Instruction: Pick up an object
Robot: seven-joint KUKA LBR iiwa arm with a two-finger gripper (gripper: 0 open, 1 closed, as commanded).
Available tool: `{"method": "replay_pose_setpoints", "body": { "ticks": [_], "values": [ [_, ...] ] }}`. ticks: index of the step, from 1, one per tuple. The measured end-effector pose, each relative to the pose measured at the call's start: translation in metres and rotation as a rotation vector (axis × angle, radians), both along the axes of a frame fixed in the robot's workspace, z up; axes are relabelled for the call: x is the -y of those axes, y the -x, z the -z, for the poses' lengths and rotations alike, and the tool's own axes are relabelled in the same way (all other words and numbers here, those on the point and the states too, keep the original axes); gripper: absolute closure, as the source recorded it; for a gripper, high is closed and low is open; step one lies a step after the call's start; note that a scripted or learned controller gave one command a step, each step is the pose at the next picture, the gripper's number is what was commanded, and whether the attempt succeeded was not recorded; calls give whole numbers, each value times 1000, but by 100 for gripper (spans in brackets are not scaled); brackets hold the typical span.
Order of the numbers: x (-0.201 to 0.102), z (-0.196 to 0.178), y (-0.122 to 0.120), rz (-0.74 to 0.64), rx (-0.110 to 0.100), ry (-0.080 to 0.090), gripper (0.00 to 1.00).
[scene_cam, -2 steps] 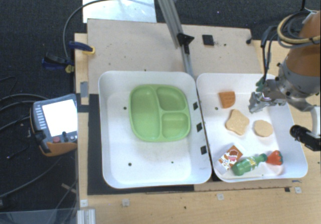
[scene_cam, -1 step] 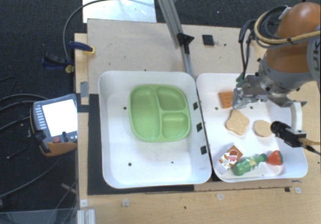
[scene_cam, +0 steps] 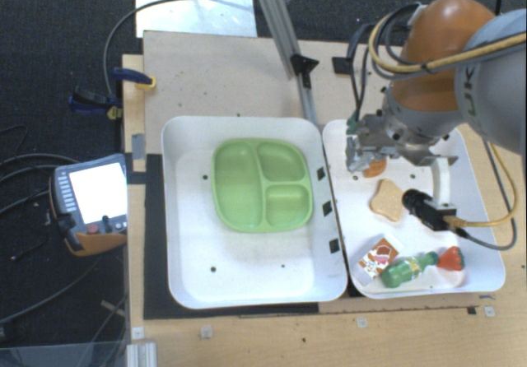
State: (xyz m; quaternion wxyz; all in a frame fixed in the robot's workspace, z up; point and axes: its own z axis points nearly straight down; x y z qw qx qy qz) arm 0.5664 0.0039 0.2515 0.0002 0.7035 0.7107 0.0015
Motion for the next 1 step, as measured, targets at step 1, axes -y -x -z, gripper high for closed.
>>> {"method": "replay_pose_setpoints", "body": {
  "ticks": [1],
  "values": [
    [-62,4,-7,-1,-1,-1,100]
  ]
}}
